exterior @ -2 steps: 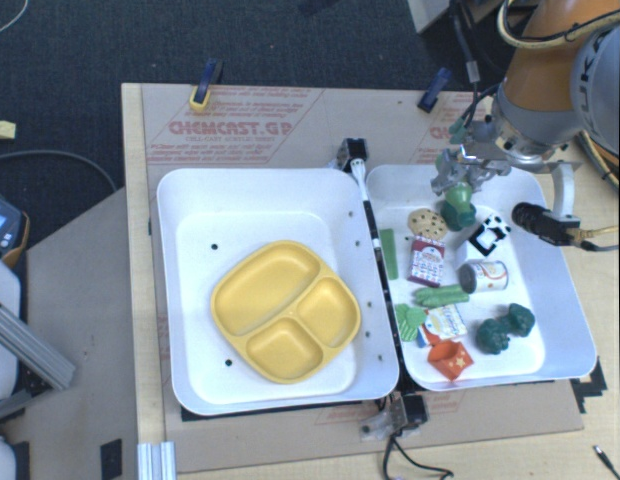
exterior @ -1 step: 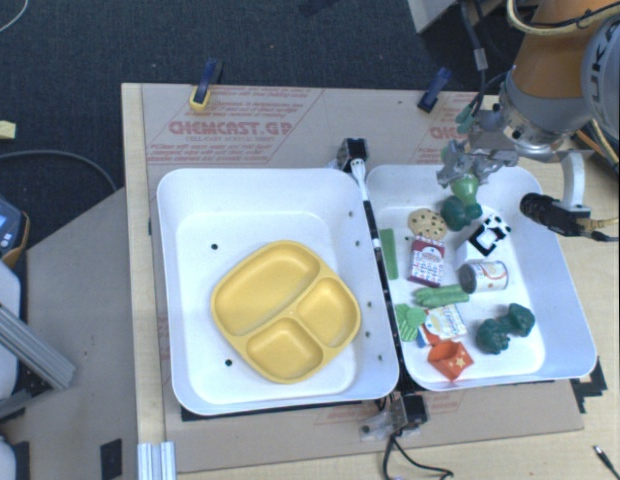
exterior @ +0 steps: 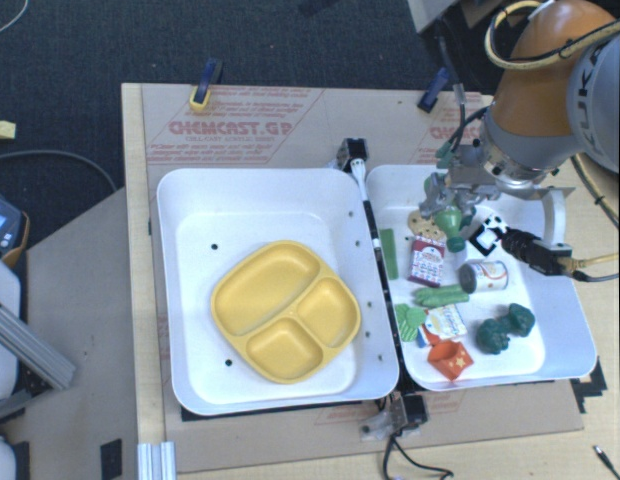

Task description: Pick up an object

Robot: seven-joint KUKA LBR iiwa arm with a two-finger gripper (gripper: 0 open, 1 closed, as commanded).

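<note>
Tool over right bin, pick-up items listed.

The tool point(exterior: 445, 211) is seen at the far end of the right bin point(exterior: 562, 293), low over the clutter; whether it is open or closed cannot be told, and no item is seen gripped. Pick-up candidates are all held in the right bin: a green strip point(exterior: 389, 253) along the left wall, a small red-and-white carton point(exterior: 427, 262) just beside the tool, a white can point(exterior: 486, 275) on its side, a green pod point(exterior: 440, 295), a dark green toy point(exterior: 505, 329) near the right wall, and a red packet point(exterior: 450, 358) at the near edge. A yellow divided plate point(exterior: 285, 311) is held in the left bin point(exterior: 190, 218). Both bins are carried on the desk point(exterior: 250, 128).
</note>
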